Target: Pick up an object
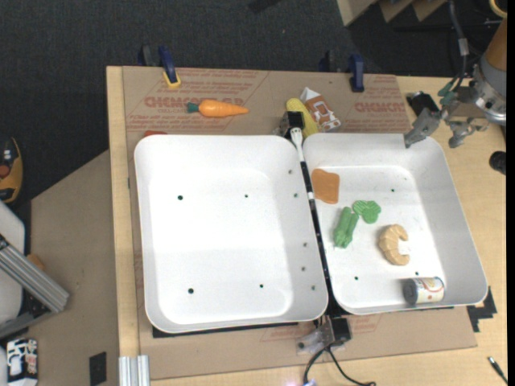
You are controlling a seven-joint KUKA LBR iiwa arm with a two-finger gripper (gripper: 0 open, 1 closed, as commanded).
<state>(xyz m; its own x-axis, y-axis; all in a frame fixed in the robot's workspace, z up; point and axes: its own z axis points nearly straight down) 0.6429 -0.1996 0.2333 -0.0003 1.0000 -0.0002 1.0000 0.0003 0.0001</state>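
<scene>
The two-finger gripper (439,129) hangs at the upper right of the camera view, above the far right corner of the right-hand shallow white bin (451,185). Its two grey fingers are spread apart with nothing between them; one fingertip lies over the bin's far rim, the other just outside it over the bench.

Right bin contents, five items:
- A flat orange slab with rounded corners (326,186) lies near the left wall, its longer side running towards and away from the camera.
- A green toy vegetable with a long stalk and a bushy head (353,221) lies at mid-bin. Its long axis is diagonal, with the head towards the upper right and the stalk end towards the lower left.
- A tan croissant-shaped toy (394,244) lies just right of the green piece, apart from it, its curve opening to the right.
- A small can lying on its side, grey-ended with a pale label (423,289), rests at the near rim, its long axis running left to right and its grey end to the left.

The left-hand shallow white bin (161,215) shows only its bare floor with dark dots.

On the cardboard sheet (121,215) beyond the bins lie an orange toy carrot with a green top (216,108), tip pointing right, and a cluster of a yellow piece and a small red-and-white carton (312,112).
</scene>
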